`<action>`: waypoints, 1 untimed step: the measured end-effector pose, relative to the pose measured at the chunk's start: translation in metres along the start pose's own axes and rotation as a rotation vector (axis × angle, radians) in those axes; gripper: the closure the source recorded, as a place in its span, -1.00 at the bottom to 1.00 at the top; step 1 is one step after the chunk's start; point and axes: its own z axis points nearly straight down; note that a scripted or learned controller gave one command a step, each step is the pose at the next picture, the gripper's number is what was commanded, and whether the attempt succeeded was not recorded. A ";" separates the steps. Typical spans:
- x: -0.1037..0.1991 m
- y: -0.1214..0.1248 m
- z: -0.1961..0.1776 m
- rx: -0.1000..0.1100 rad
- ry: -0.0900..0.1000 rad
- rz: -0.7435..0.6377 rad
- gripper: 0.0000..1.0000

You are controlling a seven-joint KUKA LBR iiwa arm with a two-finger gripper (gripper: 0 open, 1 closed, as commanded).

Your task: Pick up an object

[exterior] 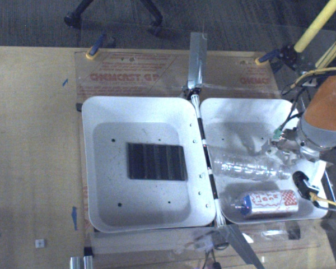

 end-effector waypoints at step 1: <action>-0.001 0.001 -0.011 -0.005 -0.003 0.000 1.00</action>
